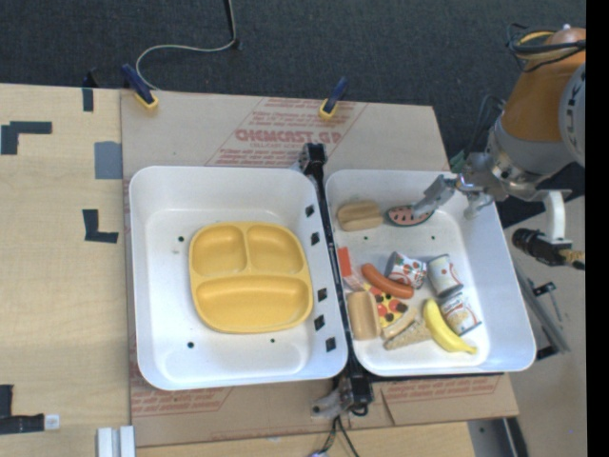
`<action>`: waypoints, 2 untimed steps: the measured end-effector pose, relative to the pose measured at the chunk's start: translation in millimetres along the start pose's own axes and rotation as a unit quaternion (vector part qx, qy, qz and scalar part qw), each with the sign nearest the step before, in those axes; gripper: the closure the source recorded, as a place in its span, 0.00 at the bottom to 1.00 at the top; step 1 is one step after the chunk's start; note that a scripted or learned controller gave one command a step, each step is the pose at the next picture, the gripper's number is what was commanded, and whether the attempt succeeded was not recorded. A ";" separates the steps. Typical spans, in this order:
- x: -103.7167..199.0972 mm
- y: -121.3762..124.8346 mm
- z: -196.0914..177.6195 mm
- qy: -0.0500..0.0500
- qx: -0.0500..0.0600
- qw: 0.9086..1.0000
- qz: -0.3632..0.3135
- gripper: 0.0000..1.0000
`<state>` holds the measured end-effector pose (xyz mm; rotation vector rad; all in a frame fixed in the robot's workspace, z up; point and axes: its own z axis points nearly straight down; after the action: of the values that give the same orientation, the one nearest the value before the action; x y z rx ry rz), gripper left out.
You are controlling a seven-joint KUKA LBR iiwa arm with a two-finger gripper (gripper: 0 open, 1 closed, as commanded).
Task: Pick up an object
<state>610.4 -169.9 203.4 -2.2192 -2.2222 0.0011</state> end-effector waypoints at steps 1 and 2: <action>-5.5 59.7 116.5 -0.002 -0.003 1.000 -0.001 0.00; -5.7 59.6 106.8 -0.003 -0.003 1.000 -0.002 1.00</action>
<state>670.0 -175.5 96.6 -2.2217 -2.2324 0.0022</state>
